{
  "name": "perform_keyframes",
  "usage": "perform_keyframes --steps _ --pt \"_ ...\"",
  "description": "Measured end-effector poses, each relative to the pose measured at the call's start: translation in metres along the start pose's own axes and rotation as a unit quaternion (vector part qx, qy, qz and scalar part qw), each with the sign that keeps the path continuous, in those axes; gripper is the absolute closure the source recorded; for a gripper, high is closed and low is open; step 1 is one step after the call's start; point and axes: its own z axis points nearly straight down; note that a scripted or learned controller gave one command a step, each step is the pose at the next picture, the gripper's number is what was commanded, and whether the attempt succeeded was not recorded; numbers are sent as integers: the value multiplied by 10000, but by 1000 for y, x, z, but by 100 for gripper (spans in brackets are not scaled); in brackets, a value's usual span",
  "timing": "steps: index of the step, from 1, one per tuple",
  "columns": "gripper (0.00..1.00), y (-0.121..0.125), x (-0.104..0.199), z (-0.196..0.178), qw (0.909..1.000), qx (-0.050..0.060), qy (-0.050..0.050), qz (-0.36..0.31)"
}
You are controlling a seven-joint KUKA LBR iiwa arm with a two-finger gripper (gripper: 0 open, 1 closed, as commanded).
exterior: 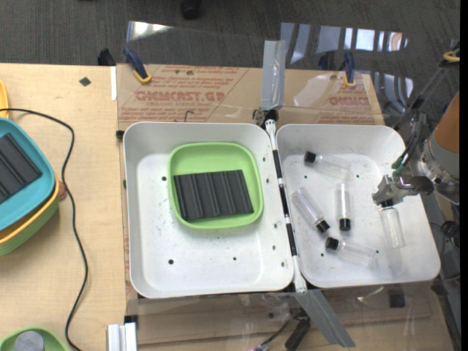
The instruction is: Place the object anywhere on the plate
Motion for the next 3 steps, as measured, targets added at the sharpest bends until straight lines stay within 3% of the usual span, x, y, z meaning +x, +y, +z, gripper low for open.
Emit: perform_keyframes --steps 1,2,3 --pt "0 0 0 0 10000 0 -1 -1" --pt "0 -21 -10 -56 9858 7 -8 1682" --pt "0 -11 -35 -136 9393 20 -13 3432"
